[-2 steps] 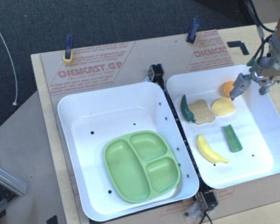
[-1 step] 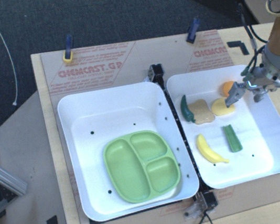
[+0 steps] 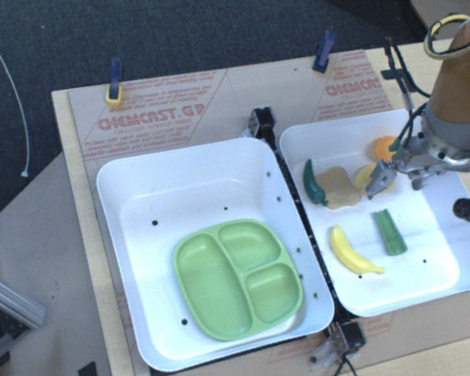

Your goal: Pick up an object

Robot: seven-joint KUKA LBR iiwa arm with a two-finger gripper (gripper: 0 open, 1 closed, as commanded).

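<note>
Fingers [image 3: 379, 182] are seen spread apart with nothing gripped between them, set low in the right bin [image 3: 464, 274]. A green divided plate [image 3: 233, 281] is carried by the left bin [image 3: 130, 200]. A banana [image 3: 355, 252], a green block [image 3: 390, 232] and a dark pepper [image 3: 313, 183] are left lying near the fingers, so no object is judged picked up yet.
</note>
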